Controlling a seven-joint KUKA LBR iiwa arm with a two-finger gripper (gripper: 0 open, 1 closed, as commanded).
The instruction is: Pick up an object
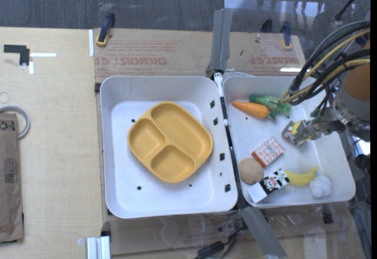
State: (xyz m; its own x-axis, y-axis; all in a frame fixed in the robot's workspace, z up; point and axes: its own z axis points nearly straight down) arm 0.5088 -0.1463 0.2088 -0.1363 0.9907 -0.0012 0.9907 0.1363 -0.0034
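My gripper (296,132) hangs over the right bin (341,152), near its middle right, with the arm coming in from the right. Just below and left of it lies a small red and white box (267,151). An orange carrot (250,109) and a green toy (269,103) lie at the bin's far side. Along the near side sit a tan ball (250,170), a cow-patterned carton (268,185), a yellow banana (301,177) and a white fluffy lump (321,186).
The left bin (115,134) holds a yellow divided plate (170,142). A ridge with black clips (222,128) separates the two bins. Black and yellow cables (324,63) arc over the right bin's far corner. A brown paper bag (9,175) lies at far left.
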